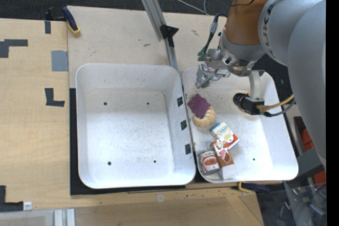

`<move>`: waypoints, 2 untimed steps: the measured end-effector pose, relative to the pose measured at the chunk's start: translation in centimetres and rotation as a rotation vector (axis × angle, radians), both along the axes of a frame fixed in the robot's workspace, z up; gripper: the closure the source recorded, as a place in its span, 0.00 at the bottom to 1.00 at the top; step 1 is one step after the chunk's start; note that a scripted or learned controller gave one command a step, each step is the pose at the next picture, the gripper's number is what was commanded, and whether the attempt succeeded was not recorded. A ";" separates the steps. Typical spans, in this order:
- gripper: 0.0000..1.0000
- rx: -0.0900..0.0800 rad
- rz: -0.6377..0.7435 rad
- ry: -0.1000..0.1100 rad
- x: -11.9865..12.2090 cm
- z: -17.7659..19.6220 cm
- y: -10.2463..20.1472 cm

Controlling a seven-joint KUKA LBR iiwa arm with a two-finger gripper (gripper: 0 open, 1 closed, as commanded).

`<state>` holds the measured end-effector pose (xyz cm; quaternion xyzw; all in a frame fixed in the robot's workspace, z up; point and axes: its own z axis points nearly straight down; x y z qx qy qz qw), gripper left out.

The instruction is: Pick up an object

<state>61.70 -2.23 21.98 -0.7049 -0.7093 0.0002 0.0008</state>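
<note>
camera view, from above at a slant: the tool [204,78] hangs over the far left corner of the right bin [275,166], its grey tip pointing down; whether it is open or closed i cannot tell, and nothing shows between its tips. just nearer than the tool, against the right bin's left wall, lies a purple-topped bun [201,110], roundish, with its purple end toward the tool and its tan end toward the cartons. near the bun, further toward the front rim, a small white and red carton [224,136] lies tilted, long axis slanting, touching a second red carton [211,161] by the front left corner. the left bin [127,124] sits just beside the right bin on the table [32,114].
</note>
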 end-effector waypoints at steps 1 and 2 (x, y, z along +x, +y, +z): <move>1.00 0.001 0.000 -0.001 1.7 0.4 4.8; 1.00 0.001 0.000 -0.001 2.2 0.6 9.1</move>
